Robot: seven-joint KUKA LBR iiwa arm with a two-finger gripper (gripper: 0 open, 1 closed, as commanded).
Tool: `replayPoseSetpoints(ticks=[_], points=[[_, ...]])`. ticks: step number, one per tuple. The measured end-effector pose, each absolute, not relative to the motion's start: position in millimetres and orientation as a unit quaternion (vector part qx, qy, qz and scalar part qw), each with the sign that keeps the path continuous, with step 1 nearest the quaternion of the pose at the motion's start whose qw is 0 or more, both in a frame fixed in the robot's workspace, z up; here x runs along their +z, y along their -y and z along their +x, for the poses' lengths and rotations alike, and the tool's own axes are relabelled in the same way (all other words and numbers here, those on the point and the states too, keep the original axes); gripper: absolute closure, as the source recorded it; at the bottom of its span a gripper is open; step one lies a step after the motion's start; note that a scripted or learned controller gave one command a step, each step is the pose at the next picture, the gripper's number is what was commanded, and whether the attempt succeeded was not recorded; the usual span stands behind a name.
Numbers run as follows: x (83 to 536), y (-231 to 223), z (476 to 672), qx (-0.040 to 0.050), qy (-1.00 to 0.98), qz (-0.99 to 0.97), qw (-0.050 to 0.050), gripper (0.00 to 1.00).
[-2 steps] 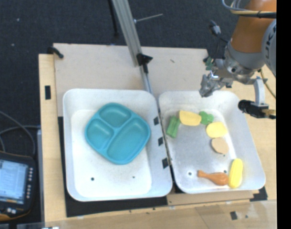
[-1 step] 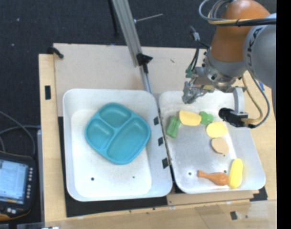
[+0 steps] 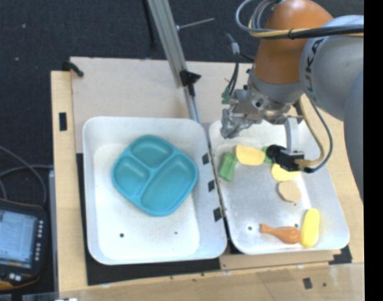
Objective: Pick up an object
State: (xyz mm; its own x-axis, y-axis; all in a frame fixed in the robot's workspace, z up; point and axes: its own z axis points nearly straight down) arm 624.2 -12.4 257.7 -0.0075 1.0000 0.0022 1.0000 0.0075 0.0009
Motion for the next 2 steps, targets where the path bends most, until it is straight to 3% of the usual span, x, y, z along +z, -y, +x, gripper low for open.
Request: replayPoseSetpoints(ticks=[2], points=[[236.0,-81.1,597.2,0.0006,0.709,-0.705,0.001,1.0]])
